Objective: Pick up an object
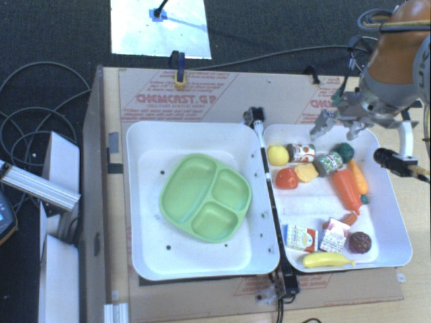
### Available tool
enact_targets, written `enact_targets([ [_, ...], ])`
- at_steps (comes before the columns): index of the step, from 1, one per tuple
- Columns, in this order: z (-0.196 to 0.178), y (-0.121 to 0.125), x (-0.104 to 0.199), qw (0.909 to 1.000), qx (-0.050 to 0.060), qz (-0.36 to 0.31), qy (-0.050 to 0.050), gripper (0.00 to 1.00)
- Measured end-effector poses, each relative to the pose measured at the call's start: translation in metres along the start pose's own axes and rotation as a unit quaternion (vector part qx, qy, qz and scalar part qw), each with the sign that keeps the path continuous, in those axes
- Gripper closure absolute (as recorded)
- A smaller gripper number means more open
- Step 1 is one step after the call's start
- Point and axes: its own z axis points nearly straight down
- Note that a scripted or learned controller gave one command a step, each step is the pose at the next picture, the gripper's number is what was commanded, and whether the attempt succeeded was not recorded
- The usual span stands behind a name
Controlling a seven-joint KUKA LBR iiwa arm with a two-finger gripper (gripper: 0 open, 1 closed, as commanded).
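A: Object to pick? Going left to right: the green moulded plastic divided plate (205, 206) lies alone in the left white shallow bin (145, 200); the right white shallow bin (394, 237) holds the toy food.

B: Nearest me, I judge, is the small dark-green plastic vegetable (344, 151), at about six o'clock from my gripper (342, 121) and just below it.

A: Its long axis?

B: Too small to tell. The long orange plastic carrot (347, 189) beyond runs from eleven to five o'clock.

A: Your fingers?

B: Spread wide, holding nothing, hovering at the right bin's far rim.
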Motion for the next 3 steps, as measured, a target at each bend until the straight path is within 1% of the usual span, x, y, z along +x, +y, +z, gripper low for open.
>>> enact_targets([
  [1, 0.052, -0.004, -0.077, 1.0, 0.001, 0.002, -0.001, 0.0],
  [2, 0.145, 0.01, -0.096, 1.0, 0.002, 0.001, 0.0, 0.0],
  [3, 0.152, -0.034, -0.096, 1.0, 0.0, 0.001, 0.0, 0.0],
])
